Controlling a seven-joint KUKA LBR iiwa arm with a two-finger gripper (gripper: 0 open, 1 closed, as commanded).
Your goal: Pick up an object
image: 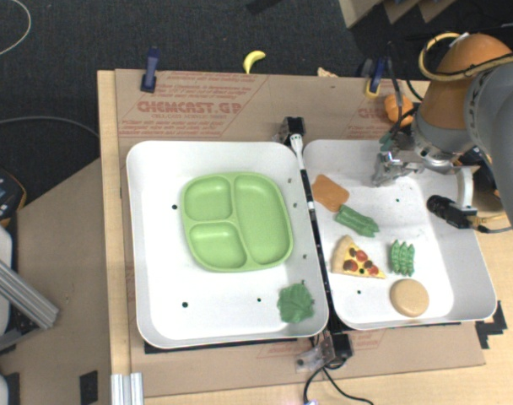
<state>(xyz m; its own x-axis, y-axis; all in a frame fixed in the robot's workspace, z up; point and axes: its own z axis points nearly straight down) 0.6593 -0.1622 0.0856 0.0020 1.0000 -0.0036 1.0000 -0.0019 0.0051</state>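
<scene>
Hanging over the far edge of the right bin [459, 306], the gripper [392, 165] has nothing under it but bare white floor. From this slant I cannot tell whether it is open or shut, and no object shows in its grasp.

The candidates lie loose nearer the middle and near edge of that bin, probably scattered so that any one can be reached from above. A brown slab [330, 192] sits by the left wall with a green pod [356, 220] just beside it. Toward the near edge are a pizza slice [356, 258], a ridged green piece [402, 257] and a tan disc [408, 297].

In the left bin [143, 226], a green divided plate [237, 222] fills the centre, and a green clump [296, 302] rests at the near right corner, close against the wall, which looks awkward to grasp.
</scene>
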